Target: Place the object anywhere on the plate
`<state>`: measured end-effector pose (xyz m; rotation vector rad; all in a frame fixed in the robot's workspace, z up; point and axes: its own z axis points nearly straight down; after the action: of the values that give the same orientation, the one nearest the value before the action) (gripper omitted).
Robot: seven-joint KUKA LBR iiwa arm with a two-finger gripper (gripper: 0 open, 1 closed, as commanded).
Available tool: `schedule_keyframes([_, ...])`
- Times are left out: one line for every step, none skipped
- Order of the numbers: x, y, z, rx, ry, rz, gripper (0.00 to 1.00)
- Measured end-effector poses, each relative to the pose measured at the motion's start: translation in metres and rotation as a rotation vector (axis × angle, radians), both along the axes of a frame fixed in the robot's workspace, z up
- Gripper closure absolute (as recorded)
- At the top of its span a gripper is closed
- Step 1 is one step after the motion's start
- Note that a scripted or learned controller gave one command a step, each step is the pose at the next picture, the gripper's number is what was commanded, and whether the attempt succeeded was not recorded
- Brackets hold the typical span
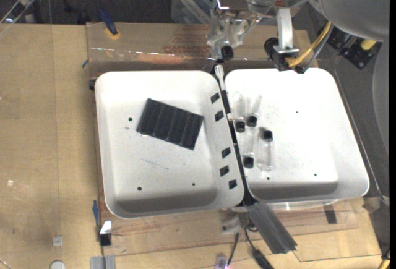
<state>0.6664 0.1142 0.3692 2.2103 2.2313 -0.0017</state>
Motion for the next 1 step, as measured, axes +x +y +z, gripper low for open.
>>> schedule_keyframes([0.0000, -0.0241, -0.0041, 0.000, 0.004, 0.000, 1.00])
